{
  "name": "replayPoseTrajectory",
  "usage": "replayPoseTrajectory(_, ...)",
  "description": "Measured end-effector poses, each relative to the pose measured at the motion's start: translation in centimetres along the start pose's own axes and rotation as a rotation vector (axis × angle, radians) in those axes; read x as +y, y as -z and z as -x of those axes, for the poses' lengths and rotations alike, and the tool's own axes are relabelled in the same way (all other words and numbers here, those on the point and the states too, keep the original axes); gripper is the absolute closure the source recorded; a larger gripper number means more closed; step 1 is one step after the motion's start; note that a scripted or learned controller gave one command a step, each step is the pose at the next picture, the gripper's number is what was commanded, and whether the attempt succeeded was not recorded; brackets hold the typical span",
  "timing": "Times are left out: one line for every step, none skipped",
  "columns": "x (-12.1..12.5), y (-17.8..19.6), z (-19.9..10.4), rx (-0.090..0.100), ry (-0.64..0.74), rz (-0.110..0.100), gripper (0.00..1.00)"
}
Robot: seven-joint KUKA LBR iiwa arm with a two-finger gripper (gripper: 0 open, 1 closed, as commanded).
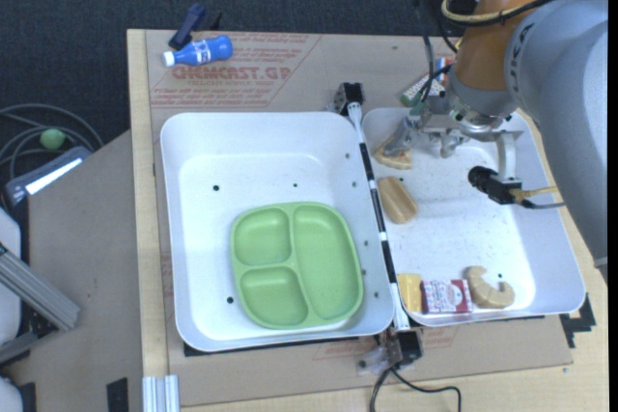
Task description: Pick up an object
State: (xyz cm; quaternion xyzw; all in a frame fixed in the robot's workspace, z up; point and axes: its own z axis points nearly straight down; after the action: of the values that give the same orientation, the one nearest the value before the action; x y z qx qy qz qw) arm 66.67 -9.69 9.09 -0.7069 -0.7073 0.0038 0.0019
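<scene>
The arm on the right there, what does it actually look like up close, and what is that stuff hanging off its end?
The arm is a thick, rounded grey shell with a glossy orange band above the wrist. A pale looped cable sits over the band, and thin coloured wires run down beside the wrist. The gripper at its end is a small metal-grey unit with slim prongs.

A robotics lab: a grey arm [565, 63] over two white bins [183, 207] on a cardboard-topped bench [290, 63].

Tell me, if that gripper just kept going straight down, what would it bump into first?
Probably the tan wedge-shaped piece at the far left corner of the right bin, since the gripper sits just over it. Depth is hard to judge from this slant.
</scene>
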Motion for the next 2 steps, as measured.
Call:
replayPoseTrajectory(0.1,1.2,-0.2,0.004,0.0,0.004,1.0)
replayPoseTrajectory(-5.8,9.4,-5.7,0.004,0.001,0.007,1.0)
